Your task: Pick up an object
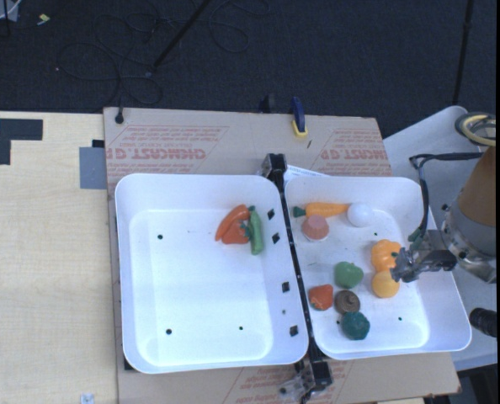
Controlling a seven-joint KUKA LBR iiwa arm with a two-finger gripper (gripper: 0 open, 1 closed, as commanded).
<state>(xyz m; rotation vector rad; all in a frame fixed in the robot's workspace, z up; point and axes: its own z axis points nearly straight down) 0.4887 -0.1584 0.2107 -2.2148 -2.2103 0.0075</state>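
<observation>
On the worktop (48, 268), two shallow white bins sit side by side on a sheet of cardboard (191, 146), the left bin (140, 310) at 9 o'clock of the scene's centre and the right bin (439, 331) at 3 o'clock. In the left bin an orange-red piece (231, 225) lies touching a green pod (256, 232) on its 3 o'clock side, both near the bin's upper right corner. The right bin holds the rest: a carrot (326, 209) along its top, a white ball (359, 215) just at 3 o'clock of the carrot, a pinkish round piece (316, 228) just below the carrot, a green round piece (348, 273) near the middle, a red piece (321, 296) at its 7 o'clock, a brown disc (347, 301) just beside the red one, and a teal lump (355, 326) at 6 o'clock of the disc. Toward the bin's 3 o'clock edge an orange fruit (385, 252) sits above a yellow fruit (385, 286). The tool (404, 267) reaches in from 3 o'clock and sits right against these two fruits, at the seam between them; whether its fingers are apart or together cannot be told, and nothing is seen clamped between them.
</observation>
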